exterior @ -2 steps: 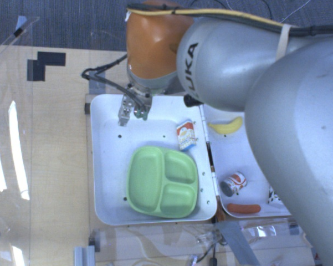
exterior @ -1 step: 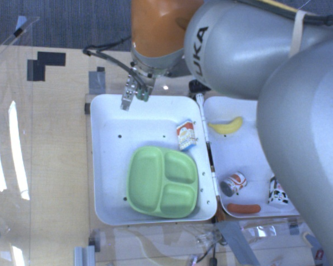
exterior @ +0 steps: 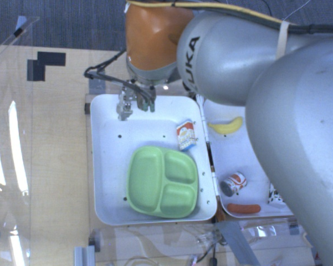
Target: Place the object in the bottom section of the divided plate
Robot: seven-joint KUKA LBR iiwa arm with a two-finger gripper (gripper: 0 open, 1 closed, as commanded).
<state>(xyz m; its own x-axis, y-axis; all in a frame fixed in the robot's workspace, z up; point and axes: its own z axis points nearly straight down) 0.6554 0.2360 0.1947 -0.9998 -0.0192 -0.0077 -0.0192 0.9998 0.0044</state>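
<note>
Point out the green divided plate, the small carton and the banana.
green divided plate (exterior: 146, 182), camera view, floor of its large left section.
small carton (exterior: 185, 136), camera view, middle of its printed face.
banana (exterior: 226, 127), camera view, middle of its curve.

Plenty of open floor in the left bin (exterior: 102, 148) on the plate's (exterior: 163, 182) left and far side; only the small carton (exterior: 186, 135) crowds its far-right corner.

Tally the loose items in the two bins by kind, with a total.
Divided plate: 1
Small carton: 1
Banana: 1
Can: 1
Sausage: 1
Black-and-white item, partly hidden by the arm: 1
Total: 6
</note>
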